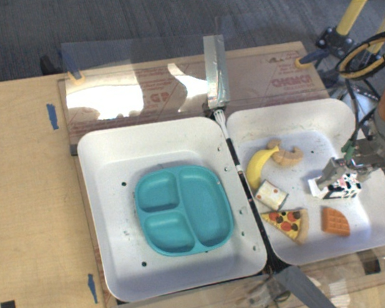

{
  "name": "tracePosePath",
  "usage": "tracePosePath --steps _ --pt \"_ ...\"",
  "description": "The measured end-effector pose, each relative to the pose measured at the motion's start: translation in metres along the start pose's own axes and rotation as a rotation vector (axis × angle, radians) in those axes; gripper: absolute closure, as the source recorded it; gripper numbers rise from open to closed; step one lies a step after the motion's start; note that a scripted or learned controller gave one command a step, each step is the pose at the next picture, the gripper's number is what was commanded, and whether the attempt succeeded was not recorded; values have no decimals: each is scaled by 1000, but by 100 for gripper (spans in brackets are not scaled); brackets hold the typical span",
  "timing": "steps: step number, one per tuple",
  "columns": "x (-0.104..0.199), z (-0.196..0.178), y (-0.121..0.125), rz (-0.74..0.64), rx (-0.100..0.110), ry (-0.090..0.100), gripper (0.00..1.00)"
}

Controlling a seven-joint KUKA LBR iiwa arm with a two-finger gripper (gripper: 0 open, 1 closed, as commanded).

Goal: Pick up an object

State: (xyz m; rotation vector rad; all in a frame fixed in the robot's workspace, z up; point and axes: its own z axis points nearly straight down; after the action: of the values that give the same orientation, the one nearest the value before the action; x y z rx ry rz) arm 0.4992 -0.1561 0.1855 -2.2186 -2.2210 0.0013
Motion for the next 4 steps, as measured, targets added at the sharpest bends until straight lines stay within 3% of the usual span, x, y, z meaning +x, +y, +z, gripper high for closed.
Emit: tracePosePath --steps 1,2,3,4 --pt "-18 -95 23 94 -11 -3 0" --pt "35 3 53 337 6 1 0" --pt "46 39 126 274 1 -1 0" --pt "6 -103 128 193 -19 -4 0"
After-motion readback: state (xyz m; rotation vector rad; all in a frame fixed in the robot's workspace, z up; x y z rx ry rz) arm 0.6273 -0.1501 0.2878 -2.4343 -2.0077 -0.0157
